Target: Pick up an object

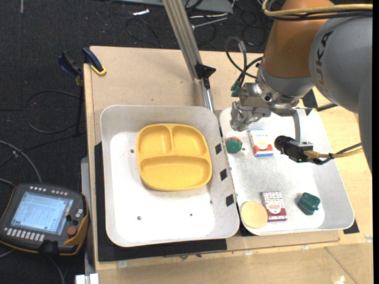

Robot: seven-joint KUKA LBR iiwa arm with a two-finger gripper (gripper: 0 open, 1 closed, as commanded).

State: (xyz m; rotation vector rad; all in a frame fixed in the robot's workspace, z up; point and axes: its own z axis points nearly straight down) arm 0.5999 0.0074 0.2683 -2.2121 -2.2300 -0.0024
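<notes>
The right bin (331, 176) holds a small green and orange piece (234, 145) at its far left, a white and orange box (261, 143) beside it, a red and white card box (273, 206), a round tan disc (254, 215) and a dark green block (308, 203). My gripper (240, 122) hangs over the bin's far left corner, just above the green and orange piece. Nothing shows between its fingers.
A yellow divided plate (173, 156) lies in the left bin (118, 218). A slanted metal pole (185, 34) rises behind the bins. A black camera unit (293, 148) hangs from the arm over the right bin. A teach pendant (41, 218) lies off the bench at left.
</notes>
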